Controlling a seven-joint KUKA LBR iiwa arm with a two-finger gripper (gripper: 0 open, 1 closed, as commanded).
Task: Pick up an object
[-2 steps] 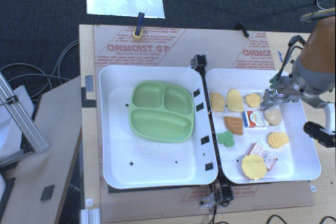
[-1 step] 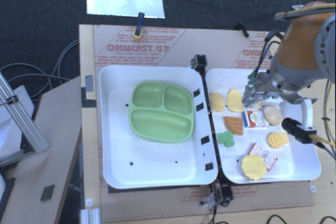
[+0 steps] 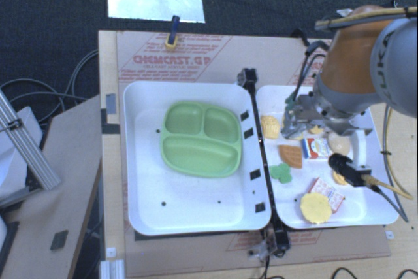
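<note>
Start at the front of the right bin (image 3: 385,215), the part closest to you. A round yellow piece (image 3: 316,208) is lying there, touching a small red and white packet (image 3: 328,193). A bit farther back, a green piece (image 3: 281,172) is sitting near the wall between the two bins, and an orange wedge (image 3: 291,155) is lying just behind it.

Next comes a red and white box (image 3: 316,149). It is lying just in front of the pincer (image 3: 302,128), right below it in the picture. I think this box or the orange wedge is the easiest thing to grab, because both are sitting so near the pincer. The wedge is pointing its narrow end toward the front.

The pincer is hanging low over the middle of the right bin. You are not getting a clear look at its tips, so I cannot tell how it is set or whether it is gripping anything.

A yellow piece (image 3: 270,125) is lying just to the pincer's left. The left bin (image 3: 140,206) is holding a green tray (image 3: 201,139).
</note>
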